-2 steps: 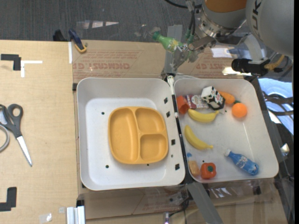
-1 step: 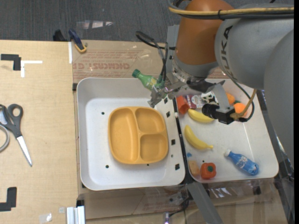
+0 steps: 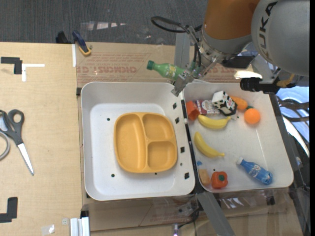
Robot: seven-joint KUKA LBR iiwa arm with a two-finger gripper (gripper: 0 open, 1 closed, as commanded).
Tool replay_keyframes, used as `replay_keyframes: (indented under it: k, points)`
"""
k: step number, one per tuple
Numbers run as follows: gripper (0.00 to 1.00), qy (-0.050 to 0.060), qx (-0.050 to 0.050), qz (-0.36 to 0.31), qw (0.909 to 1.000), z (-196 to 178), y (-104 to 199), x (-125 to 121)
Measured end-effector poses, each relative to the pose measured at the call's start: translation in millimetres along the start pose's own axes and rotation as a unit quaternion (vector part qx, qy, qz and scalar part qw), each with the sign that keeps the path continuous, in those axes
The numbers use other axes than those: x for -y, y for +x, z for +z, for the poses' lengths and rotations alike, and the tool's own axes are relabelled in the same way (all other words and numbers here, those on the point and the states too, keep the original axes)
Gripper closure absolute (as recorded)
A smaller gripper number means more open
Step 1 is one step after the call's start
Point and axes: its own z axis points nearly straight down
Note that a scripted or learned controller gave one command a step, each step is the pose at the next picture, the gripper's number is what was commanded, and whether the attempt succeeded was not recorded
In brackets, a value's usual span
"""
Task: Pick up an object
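My gripper (image 3: 180, 82) hangs over the far edge of the bins, where the two meet. A green plastic bottle (image 3: 165, 69) lies level between its fingers, cap pointing left, lifted above the cardboard behind the bins. The right bin (image 3: 275, 146) holds two bananas (image 3: 212, 122) (image 3: 207, 146), an orange ball (image 3: 252, 116), a black-and-white cow toy (image 3: 222, 103), a red packet (image 3: 199, 108), a blue bottle (image 3: 256, 171) and a red pepper toy (image 3: 219, 179). A yellow divided plate (image 3: 145, 142) lies in the left bin (image 3: 93, 146).
Scissors (image 3: 18, 139) rest on the wooden bench at far left. A blue-handled tool (image 3: 81, 43) lies at the back left. The arm's grey and orange body fills the upper right, above the right bin's far side.
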Motion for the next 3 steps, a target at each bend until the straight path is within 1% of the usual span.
replay_keyframes:
  k: [1, 2, 3]
  points:
    - [1.0, 0.0, 0.0, -0.037, 0.9993, -105.1, -66.4, 87.5]
    - [1.0, -0.001, 0.001, -0.178, 0.984, -129.6, -188.5, 163.0]
    - [1.0, -0.001, 0.002, -0.288, 0.9577, -159.8, -201.6, 177.9]
